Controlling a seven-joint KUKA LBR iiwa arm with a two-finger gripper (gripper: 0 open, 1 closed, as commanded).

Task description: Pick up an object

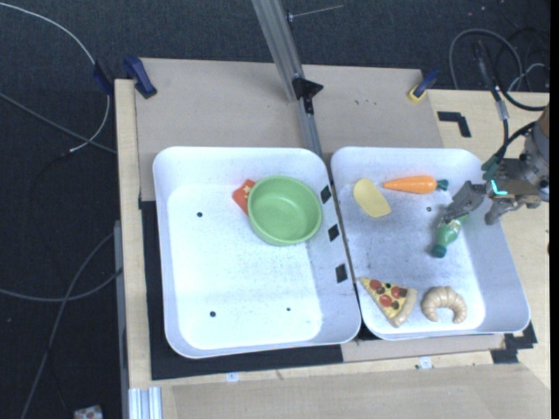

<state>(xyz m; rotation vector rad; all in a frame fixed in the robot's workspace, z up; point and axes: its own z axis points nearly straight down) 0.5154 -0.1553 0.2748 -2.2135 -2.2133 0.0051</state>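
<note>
The wooden table (376, 107) carries two shallow white bins side by side, with blue clamps at its far left corner and a yellow one at far right. The left bin (236, 304) holds a green bowl (283, 209) near its far right side; a small red-orange piece (242, 195) peeks out from under the bowl's left rim, touching it. The rest of that bin's floor shows only a few dark dots.

The right bin (397, 243) holds five smaller things. An orange carrot (410, 183) lies across its far side, green tip pointing right. Just left of it sits a pale yellow piece (371, 199), apart from the carrot. A green bottle (445, 236) lies tilted near the right wall. At the near edge, a pizza slice (388, 298) lies to the left and a tan croissant (445, 304) to its right, close but not touching.

The arm enters from the right, and its hand (477, 201) hangs over the right bin's right rim. Its two dark fingers are spread apart, with nothing between them. The left finger's tip sits just above the top of the green bottle; whether it touches is unclear from this angle.
</note>
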